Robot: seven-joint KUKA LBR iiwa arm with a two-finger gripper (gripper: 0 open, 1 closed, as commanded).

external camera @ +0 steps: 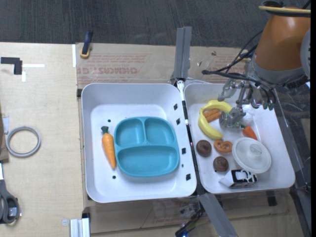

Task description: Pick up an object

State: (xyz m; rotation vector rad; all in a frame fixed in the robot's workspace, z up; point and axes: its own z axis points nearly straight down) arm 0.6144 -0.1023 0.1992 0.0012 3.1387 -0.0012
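1. The gripper [231, 117] sits low in the right bin [281, 177], its tip just beside the banana [207, 126] and touching or nearly touching the banana's upper curve; I cannot tell how its fingers stand.
2. I see nothing lifted: the banana lies on the bin floor, curved around a small orange sausage-like piece [212, 115].
3. Just right of the gripper lies a small red-orange carrot-shaped piece [250, 132], partly behind a white lidded cup [252, 154].
4. Below the banana I see a brown round piece [203, 147], an orange ring-like piece [223, 146] beside it, and a second dark brown piece [220, 164] lower down.
5. At the bin's near edge a black-and-white carton [240, 178] lies tilted.
6. In the left bin [91, 181] a blue divided plate [147, 146] lies flat, with a toy carrot [108, 148] just beside its left edge.
7. On the bench [39, 98] well to the left lies a grey ring [22, 141].
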